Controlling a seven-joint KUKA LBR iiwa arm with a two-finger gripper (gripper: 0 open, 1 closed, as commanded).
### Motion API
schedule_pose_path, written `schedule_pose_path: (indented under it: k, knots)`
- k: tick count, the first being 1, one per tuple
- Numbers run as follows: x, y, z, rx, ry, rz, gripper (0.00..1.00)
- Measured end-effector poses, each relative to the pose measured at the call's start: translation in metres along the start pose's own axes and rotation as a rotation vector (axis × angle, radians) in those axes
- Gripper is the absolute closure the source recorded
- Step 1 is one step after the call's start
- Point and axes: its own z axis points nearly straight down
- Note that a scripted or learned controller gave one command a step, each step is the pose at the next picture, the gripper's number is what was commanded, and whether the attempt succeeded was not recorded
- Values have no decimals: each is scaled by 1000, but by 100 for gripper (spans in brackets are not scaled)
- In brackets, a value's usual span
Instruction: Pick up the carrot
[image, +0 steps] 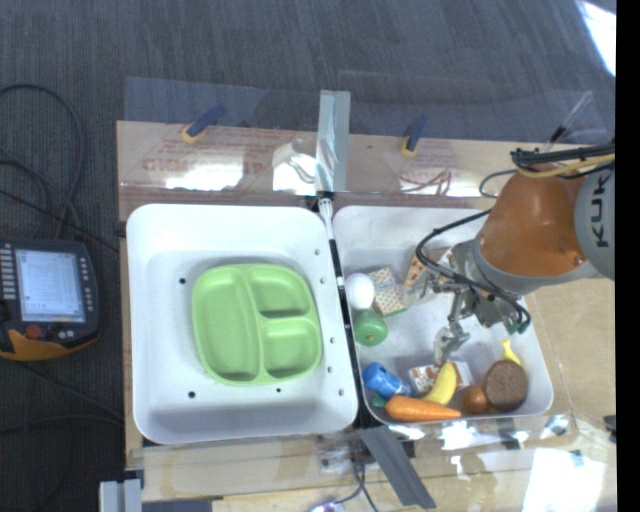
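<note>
The orange carrot (420, 408) lies along the front wall of the right bin (400, 225), its tip pointing right. My gripper (449, 341) hangs over the middle of that bin, up and a little right of the carrot, with a gap between them. Its fingers (443, 347) point down toward the bin floor with nothing between them. The orange-banded wrist (530, 228) sits above and to the right.
Around the carrot lie a blue object (381, 378), a yellow banana (443, 383), a brown round item (505, 384), a green cup (371, 328), a white egg (359, 291) and a patterned block (387, 291). The left bin holds a green divided plate (258, 322).
</note>
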Motion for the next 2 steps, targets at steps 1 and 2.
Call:
schedule_pose_path:
  k: [1, 2]
  knots:
    - [43, 18, -18, -4, 25, 149, 0]
    - [44, 18, -23, -5, 36, 148, 100]
